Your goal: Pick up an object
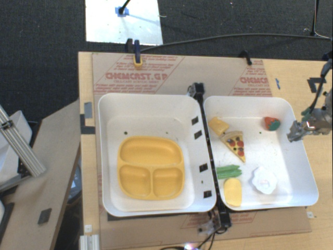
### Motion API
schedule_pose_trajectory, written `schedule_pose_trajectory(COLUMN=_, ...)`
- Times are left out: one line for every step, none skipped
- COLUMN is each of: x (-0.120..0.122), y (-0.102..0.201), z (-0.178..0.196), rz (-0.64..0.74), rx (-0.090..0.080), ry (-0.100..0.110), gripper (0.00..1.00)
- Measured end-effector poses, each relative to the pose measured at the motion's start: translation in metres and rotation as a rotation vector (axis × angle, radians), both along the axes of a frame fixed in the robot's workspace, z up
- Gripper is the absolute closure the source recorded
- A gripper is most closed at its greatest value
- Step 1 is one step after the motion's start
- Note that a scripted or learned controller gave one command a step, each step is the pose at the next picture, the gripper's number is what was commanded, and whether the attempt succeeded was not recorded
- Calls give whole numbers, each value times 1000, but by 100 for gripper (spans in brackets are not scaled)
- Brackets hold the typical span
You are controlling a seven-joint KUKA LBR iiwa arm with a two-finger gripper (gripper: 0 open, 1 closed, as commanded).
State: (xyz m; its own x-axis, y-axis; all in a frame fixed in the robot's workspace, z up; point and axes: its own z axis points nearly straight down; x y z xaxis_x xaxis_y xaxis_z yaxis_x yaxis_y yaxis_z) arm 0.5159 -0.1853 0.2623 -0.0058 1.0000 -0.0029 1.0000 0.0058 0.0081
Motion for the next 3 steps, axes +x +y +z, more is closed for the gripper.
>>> schedule_pose_trajectory(x=-2, y=48, z=-14, rz=3, rx=4, ry=6, gripper=100)
schedule_pose_trajectory(x=-4, y=100, z=-28, rz=3, rx=4, ry=6, gripper=100)
schedule_pose_trajectory(x=-1, y=160, z=-35, rz=4, rx=4, ry=7, gripper=100)
